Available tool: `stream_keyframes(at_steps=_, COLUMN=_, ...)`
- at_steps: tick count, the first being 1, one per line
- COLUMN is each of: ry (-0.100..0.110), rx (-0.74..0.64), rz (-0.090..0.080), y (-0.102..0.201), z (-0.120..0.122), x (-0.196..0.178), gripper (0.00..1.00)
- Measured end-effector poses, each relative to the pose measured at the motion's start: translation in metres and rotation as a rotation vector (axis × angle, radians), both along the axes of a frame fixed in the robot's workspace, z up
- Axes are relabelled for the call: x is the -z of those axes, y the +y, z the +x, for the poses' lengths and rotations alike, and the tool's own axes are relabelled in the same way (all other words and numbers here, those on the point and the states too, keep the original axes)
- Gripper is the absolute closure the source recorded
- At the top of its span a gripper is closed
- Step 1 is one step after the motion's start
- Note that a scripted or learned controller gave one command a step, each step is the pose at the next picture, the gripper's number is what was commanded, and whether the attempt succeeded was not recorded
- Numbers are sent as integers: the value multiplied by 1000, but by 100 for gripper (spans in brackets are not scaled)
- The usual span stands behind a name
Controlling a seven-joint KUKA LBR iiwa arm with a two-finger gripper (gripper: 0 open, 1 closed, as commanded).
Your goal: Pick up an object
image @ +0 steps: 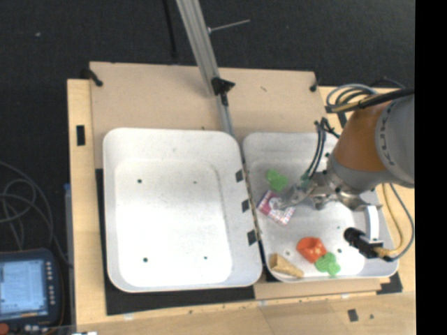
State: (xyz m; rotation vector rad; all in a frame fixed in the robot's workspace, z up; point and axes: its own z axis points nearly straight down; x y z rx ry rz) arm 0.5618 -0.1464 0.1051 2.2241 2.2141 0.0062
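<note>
Camera view. A tan tabletop (160,96) is seen from above at a slant, with two shallow white bins side by side on it. The left bin (174,208) is toward 9 o'clock of the frame's centre; the right bin (279,149) is toward 3 o'clock.

The arm (370,149), grey with an orange band, is seen entering from 3 o'clock and bending down over the right bin. The end effector (299,192) is placed low in that bin, near its middle. Whether its fingers are spread or pressed together cannot be told; they are too small and blurred against the wrist hardware.

A pink-and-white packet (274,208) is noted at about 8 o'clock of the end effector, just beside it or touching; contact cannot be confirmed. A green piece (277,181) lies at about 10 o'clock of the end effector, near it.

Along the bin's 6 o'clock side, a red-orange object (311,248) is seen, with a second green object (327,264) just beside it at its 4 o'clock. A tan wedge (285,264) rests at the 7 o'clock corner of the bin.

A metal pole (202,44) runs from 12 o'clock down to the gap between the bins. A screen (24,285) is seen at the 8 o'clock corner of the frame, off the tabletop.
</note>
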Motion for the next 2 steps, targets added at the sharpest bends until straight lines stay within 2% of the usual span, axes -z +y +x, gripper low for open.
stream_keyframes(at_steps=1, ry=-4, rx=7, rz=0, y=-1, z=1, x=-12, gripper=100)
stream_keyframes(at_steps=2, ry=-1, rx=-1, rz=-2, y=-6, z=3, x=-56, gripper=100)
